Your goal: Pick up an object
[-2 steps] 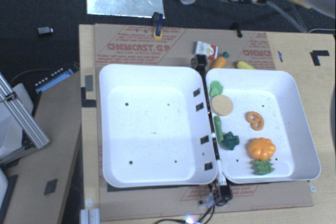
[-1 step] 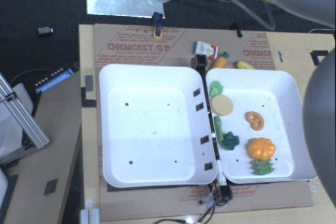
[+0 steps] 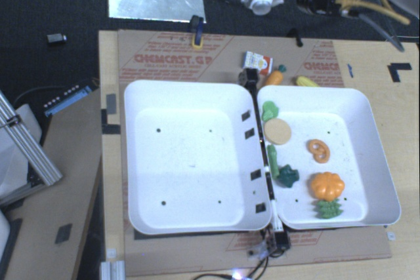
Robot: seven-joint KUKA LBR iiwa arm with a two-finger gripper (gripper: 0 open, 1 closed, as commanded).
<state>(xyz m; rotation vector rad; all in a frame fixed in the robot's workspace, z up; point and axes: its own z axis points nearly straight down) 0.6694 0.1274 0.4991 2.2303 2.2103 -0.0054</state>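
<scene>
Pumpkin point(image 3: 326, 185) | location: right bin point(image 3: 377, 141), near front edge | gripper point(image 3: 262, 0): raised beyond bins, holding nothing, finger state cannot be determined | step: approach pending | next: descend over pumpkin

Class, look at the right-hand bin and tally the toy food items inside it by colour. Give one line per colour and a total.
Green: 4 (leafy piece, long stalk, broccoli, frilly piece)
Orange: 2 (pumpkin, pretzel)
Tan: 1 (round cracker)
Total: 7
</scene>
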